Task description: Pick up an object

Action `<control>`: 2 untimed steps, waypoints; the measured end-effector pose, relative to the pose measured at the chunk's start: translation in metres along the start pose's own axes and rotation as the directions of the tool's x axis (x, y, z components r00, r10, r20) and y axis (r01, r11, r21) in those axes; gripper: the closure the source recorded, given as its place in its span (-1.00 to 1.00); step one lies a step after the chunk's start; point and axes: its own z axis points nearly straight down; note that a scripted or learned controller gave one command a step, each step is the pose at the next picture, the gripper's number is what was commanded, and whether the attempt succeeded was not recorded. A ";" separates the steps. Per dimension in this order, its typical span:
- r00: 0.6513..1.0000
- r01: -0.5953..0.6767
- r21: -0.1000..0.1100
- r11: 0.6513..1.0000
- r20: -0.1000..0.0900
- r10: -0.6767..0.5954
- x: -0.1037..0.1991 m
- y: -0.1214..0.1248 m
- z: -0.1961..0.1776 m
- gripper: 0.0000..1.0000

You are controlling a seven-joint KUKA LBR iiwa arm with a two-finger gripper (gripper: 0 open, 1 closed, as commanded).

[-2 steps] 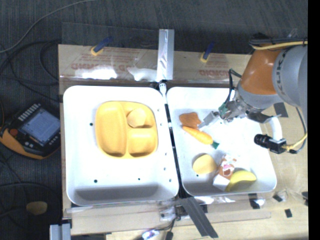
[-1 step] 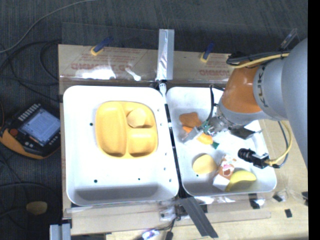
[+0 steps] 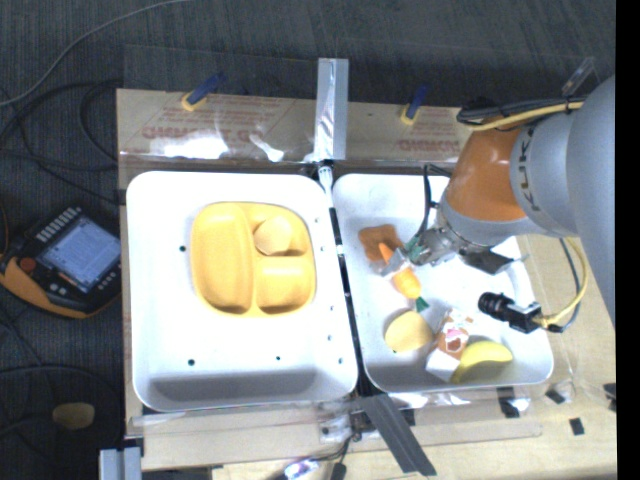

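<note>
Over the right bin, the arm bends low, gripper down.

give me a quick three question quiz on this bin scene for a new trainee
1. True or false: the yellow divided tray lies in the left bin.
2. Which bin is the arm's gripper over? A) left B) right C) neither
3. Fill in: the small round piece sits in the tray's upper ____ compartment.

Key: 1 true. 2 B, over the right bin, near the orange-brown piece and the small yellow-orange item. 3 right.
</note>
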 end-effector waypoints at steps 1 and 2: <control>0.980 -0.201 0.015 0.979 -0.001 0.201 0.033 0.087 -0.083 1.00; 0.999 -0.052 0.015 0.999 -0.004 0.052 0.058 0.047 -0.084 1.00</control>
